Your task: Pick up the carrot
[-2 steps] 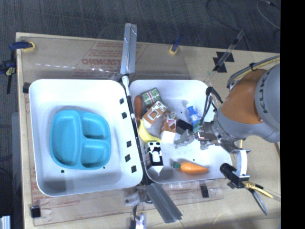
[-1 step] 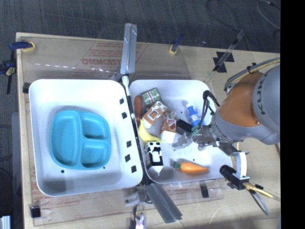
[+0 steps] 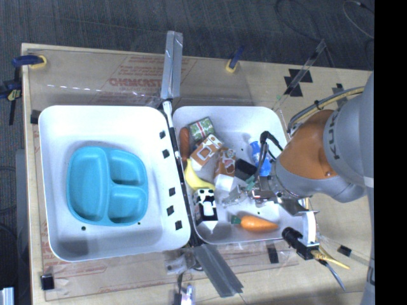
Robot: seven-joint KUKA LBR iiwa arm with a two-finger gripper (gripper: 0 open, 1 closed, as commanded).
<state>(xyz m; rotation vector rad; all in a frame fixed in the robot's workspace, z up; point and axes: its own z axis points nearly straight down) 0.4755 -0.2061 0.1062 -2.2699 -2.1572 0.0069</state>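
The carrot (image 3: 256,223) lies on the floor of the right bin (image 3: 224,236), near the front wall, apart from the pile of packets (image 3: 210,150) behind it. The end effector (image 3: 259,192) hangs just behind the carrot; I cannot tell its state. This looks like the approach step. Next it must descend over the carrot and grip it.

carrot (image 3: 257,223) in right bin (image 3: 224,115), gripper (image 3: 252,191) above

robot lab: arm (image 3: 331,151) over bench (image 3: 254,78) with two white bins (image 3: 57,234), clamps (image 3: 28,61), loose cables (image 3: 346,8)
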